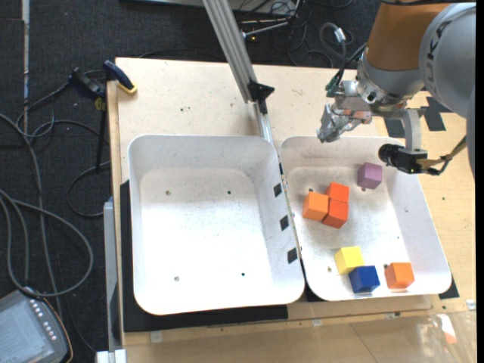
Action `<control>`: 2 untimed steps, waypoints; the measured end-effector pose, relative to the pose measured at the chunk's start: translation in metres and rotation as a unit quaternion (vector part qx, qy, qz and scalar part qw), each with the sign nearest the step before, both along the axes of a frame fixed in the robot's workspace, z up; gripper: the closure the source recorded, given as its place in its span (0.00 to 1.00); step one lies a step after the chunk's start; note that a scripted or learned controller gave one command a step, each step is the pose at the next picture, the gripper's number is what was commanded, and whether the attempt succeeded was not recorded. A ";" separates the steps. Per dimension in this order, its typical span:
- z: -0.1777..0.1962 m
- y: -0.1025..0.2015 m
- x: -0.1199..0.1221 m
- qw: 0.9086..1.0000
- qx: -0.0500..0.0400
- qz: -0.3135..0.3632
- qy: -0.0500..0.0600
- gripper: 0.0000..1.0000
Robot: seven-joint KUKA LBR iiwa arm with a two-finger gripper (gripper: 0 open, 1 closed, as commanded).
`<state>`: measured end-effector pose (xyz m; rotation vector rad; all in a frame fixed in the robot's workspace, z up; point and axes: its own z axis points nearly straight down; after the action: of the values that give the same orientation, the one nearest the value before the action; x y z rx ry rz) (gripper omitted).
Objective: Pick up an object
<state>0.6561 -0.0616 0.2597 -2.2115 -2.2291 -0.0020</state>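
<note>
The right bin [423, 233] holds several small blocks. A purple block [370, 175] lies near its far right side. Two orange blocks [327, 205] touch each other in the middle. Toward the front are a yellow block [348, 259], a blue block [364, 278] and another orange block [399, 274]. My gripper [330, 131] hangs over the far rim of the right bin, above and behind the blocks, with nothing visible between its fingers.
The left bin [151, 203] stands beside the right one, their rims meeting in the middle. A slanted metal rod [231, 40] crosses the back of the bench. Cables and a clamp [102, 82] lie at the far left.
</note>
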 end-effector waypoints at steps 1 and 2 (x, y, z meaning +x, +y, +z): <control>0.001 0.044 -0.009 1.000 0.000 0.000 0.000 1.00; -0.008 0.093 -0.030 1.000 0.000 0.000 0.001 1.00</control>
<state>0.6262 0.0315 0.2520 -2.2107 -2.2276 0.0019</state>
